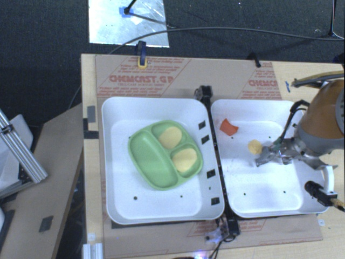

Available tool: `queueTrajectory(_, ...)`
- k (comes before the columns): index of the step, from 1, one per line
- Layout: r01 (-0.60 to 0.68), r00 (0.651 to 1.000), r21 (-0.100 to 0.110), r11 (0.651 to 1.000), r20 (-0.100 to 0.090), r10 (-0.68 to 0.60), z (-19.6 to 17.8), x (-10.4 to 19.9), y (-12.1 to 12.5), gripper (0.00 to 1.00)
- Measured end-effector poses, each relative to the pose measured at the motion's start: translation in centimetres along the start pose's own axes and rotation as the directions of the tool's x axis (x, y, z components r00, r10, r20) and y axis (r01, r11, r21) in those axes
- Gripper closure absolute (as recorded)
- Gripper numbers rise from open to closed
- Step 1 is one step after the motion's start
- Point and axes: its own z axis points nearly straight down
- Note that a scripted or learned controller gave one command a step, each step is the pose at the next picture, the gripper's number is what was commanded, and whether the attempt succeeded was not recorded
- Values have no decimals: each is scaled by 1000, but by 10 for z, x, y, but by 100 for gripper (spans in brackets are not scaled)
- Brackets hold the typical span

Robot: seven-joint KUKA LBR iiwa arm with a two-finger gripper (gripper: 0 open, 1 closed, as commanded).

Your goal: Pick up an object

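In the right bin a small yellow object lies near the middle, and an orange-red piece rests toward the bin's upper left. My gripper reaches in from the right and sits low over the bin floor, just right of and below the yellow object, close to it. The left bin carries a green divided plate with two pale yellow items in its right compartments.
Both bins sit on a cardboard sheet atop the bench. The arm's orange band and grey wrist hang over the right bin's right side. A black clamp sits where the bins meet at the top.
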Motion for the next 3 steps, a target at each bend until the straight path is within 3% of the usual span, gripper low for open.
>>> queueTrajectory(1,-3,1000,-3,1000,1,3,10,0,1,0)
queueTrajectory(2,-3,1000,-7,1000,3,3,-2,0,2,100)
queueTrajectory(3,0,1000,-9,1000,3,1,-45,0,6,100)
